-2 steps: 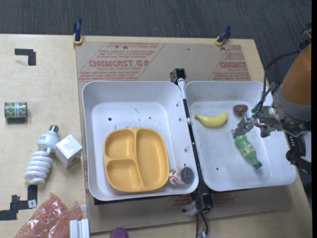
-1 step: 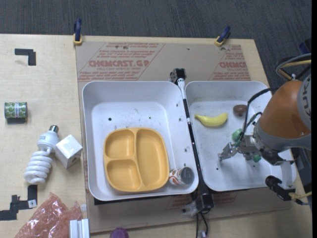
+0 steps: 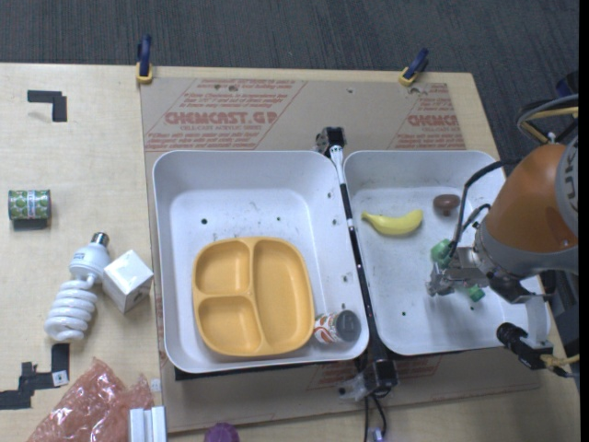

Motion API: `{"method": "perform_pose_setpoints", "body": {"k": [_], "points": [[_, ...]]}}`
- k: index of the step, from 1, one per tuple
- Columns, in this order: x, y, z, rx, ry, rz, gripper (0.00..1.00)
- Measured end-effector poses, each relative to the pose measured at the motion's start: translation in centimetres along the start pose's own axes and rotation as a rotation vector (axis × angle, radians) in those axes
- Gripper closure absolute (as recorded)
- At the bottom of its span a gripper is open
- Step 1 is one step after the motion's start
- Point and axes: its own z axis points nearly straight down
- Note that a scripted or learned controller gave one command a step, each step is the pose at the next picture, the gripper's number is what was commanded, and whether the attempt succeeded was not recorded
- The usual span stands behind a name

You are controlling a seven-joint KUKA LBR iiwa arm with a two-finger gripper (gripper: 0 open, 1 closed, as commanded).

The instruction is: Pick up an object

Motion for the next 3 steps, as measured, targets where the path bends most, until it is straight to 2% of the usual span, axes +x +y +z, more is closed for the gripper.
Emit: {"method": "perform_pose_setpoints", "body": {"k": [1,2,3], "points": [[0.0,0.0,0.0,0.0,0.0,0.0,0.0],[3.8,0.1,1.0,0.001,0.0,-0.002,0.0],[3.8,0.2,0.0,-0.001,0.0,-0.001,1.0]]}}
